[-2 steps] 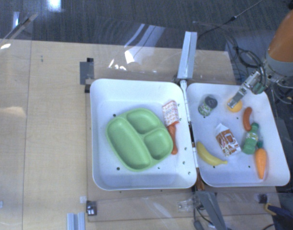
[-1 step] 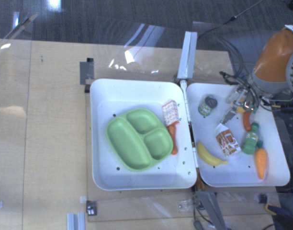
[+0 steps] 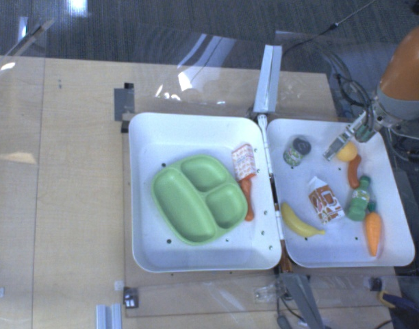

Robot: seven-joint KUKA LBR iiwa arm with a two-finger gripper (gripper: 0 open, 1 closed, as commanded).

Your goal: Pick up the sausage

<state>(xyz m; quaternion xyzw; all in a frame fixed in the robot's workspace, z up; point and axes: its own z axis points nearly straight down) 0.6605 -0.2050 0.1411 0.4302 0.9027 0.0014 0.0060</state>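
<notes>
- Camera view, around the target: the sausage point(image 3: 353, 172) lies in the right bin point(image 3: 394, 190), near that bin's far right corner, short and orange-brown, with one end pointing toward the far rim.
- A yellow item point(image 3: 347, 153) sits just beyond the sausage, touching or almost touching its far end (the gap is too small to judge).
- The gripper point(image 3: 341, 144) hangs just beyond and left of the sausage, over the yellow item's left edge; how far it is open cannot be told, and nothing is seen in its grasp.
- The arm's orange band point(image 3: 405, 70) rises beyond and right of the sausage, outside the bin.
- A green bottle point(image 3: 359, 205) stands just nearer than the sausage, close to its near end.
- An orange carrot point(image 3: 372, 233) lies nearer again than the bottle.
- A red-and-white carton point(image 3: 324, 203) lies left of and nearer than the sausage, apart from it.
- A banana point(image 3: 300, 222) lies farther left of the carton, by the bin's left wall.
- A small can point(image 3: 296, 151) stands well left of the sausage.
- Camera view, the other container: the left bin point(image 3: 148, 142), well left of the sausage, holds a green divided plate point(image 3: 196, 199).
- A red-and-white packet point(image 3: 243, 160) and a thin orange-red stick point(image 3: 248, 197) lie beside the plate's right edge (the side facing the sausage).
</notes>
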